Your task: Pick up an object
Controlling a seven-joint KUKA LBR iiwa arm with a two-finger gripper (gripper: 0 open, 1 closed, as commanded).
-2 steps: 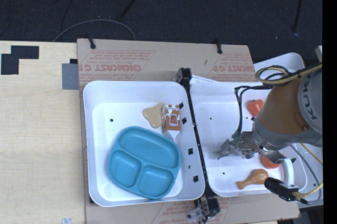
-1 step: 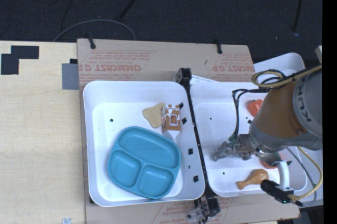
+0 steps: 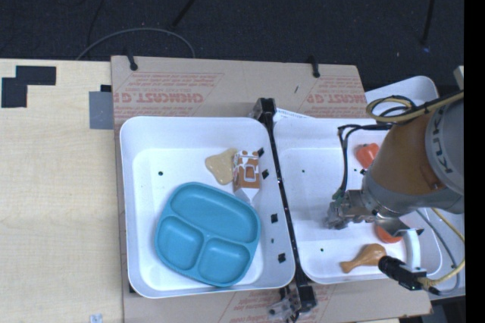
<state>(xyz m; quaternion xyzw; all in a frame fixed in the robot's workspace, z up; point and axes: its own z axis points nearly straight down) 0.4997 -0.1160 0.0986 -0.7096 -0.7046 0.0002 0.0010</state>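
Fingers above tan drumstick, apart.

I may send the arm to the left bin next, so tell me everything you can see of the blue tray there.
The blue tray is a light blue, smooth, plastic-looking divided plate with rounded corners and three compartments: one large, two smaller. It lies flat and right side up, turned at an angle, on the floor of the left bin, filling much of its near half. Nothing lies in its compartments. A tan piece sits just beyond its far edge; contact is unclear.
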